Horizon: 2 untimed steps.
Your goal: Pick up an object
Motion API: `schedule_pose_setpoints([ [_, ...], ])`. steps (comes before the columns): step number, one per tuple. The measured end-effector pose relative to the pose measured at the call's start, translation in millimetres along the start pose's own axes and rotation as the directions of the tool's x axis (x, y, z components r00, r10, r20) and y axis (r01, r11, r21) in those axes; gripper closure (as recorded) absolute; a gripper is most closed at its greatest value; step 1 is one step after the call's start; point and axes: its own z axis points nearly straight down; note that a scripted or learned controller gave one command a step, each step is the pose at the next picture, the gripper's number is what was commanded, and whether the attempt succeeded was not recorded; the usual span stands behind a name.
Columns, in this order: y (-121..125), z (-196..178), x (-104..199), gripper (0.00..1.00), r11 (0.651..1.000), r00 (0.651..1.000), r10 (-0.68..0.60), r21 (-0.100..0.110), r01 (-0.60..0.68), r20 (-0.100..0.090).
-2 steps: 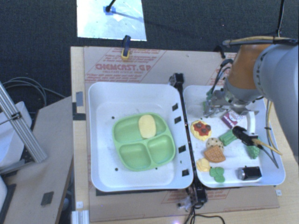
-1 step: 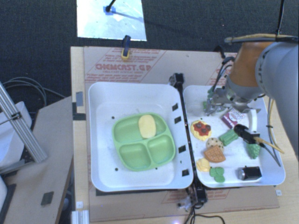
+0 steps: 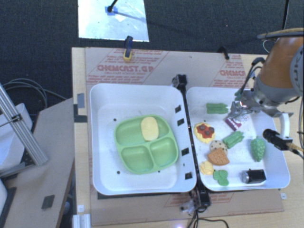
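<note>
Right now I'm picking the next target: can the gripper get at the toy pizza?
Probably yes. The pizza lies flat in the right bin, uncovered, with a cookie just below it. The gripper is above the same bin, close by.

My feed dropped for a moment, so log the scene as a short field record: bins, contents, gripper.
left bin: green divided tray, yellow piece in its top compartment
right bin: small toy foods, among them pizza, green grapes, broccoli; black item near front edge
gripper: over right bin's upper part, above a purple-and-white item
grasp: cannot tell
</note>
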Motion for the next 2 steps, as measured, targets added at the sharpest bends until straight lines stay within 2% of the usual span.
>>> schedule_pose_setpoints([
  [1,1,3,3,0.0,1.0,1.0,-0.004,0.002,0.004,-0.002],
  [2,-28,84,40,0.0,1.0,1.0,-0.007,0.008,0.007,-0.006],
])
